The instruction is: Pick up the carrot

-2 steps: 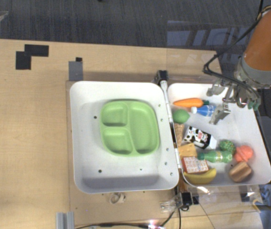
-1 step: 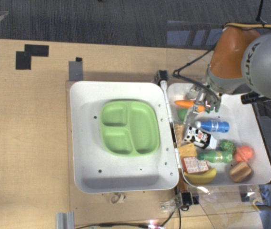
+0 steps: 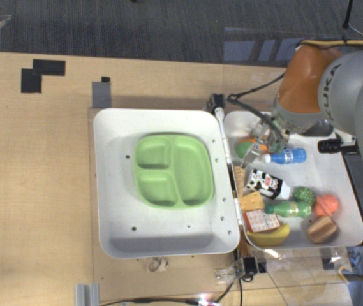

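The carrot [image 3: 250, 149] lies at the far left of the right bin [image 3: 353, 199]. Its green top points left, and a bit of its orange body shows by the gripper. My gripper [image 3: 262, 140] is down in the bin right over the carrot's orange end and covers most of it. I cannot tell from here whether it touches the carrot. The grey arm with its orange band [image 3: 305, 75] reaches in from the upper right.
A blue bottle [image 3: 288, 156] lies just right of the gripper. In front of it are a black-and-white box [image 3: 262, 182], cheese wedge [image 3: 252, 201], green bottle [image 3: 283, 207], broccoli [image 3: 304, 195], peach [image 3: 326, 204] and banana [image 3: 269, 236]. The left bin [image 3: 114, 234] holds a green divided plate [image 3: 171, 171].
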You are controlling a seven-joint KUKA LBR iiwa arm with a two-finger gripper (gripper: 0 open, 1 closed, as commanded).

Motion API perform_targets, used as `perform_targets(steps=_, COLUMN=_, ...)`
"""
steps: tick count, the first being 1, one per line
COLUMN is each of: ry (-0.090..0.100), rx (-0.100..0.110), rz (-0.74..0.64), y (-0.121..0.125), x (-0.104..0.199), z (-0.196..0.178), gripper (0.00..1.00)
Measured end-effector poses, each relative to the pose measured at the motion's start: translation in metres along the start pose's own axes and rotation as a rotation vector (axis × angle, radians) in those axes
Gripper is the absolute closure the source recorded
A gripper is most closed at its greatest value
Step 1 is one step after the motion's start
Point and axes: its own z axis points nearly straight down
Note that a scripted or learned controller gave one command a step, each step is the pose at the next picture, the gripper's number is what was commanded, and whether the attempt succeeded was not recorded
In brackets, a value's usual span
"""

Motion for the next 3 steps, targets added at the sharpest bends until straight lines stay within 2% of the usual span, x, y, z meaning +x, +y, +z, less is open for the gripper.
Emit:
perform_targets(steps=1, ry=-0.001, rx=-0.001, rz=0.098, y=0.006, x=-0.012, z=-0.036, gripper=0.00)
perform_targets(steps=2, ry=0.006, rx=0.003, rz=0.308, y=-0.004, x=-0.008, z=0.001, gripper=0.00)
perform_targets(steps=3, ry=0.004, rx=0.003, rz=0.584, y=-0.012, x=0.003, z=0.000, gripper=0.00)
